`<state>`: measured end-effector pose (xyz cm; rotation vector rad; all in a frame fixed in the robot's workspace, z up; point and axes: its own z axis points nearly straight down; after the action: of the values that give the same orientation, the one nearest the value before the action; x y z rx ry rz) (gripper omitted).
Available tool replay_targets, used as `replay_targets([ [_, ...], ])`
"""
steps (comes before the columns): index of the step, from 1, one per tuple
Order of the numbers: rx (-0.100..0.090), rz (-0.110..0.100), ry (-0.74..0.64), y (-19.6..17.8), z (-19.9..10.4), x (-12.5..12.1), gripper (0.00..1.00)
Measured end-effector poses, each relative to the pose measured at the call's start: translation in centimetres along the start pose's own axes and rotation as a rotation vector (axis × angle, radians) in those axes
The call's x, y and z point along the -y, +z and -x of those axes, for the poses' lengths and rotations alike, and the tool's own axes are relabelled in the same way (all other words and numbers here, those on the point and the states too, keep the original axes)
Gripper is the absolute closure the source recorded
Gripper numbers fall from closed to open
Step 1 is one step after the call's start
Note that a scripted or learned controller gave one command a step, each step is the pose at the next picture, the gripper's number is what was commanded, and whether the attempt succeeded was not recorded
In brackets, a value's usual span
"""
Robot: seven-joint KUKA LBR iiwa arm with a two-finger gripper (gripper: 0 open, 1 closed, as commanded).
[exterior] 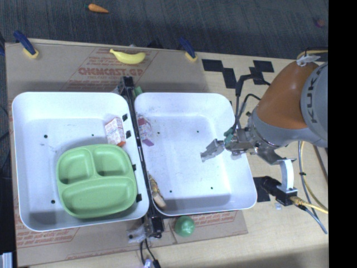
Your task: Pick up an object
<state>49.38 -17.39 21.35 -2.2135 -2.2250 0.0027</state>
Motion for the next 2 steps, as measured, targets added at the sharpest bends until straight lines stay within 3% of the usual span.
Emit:
replay_targets([
  [1, 0.001, -0.002, -0.001, 7.6, 3.7, -4.8, 0.00],
  [2, 0.000, -0.001, -0.002, 11.6, 3.5, 0.3, 0.00],
])
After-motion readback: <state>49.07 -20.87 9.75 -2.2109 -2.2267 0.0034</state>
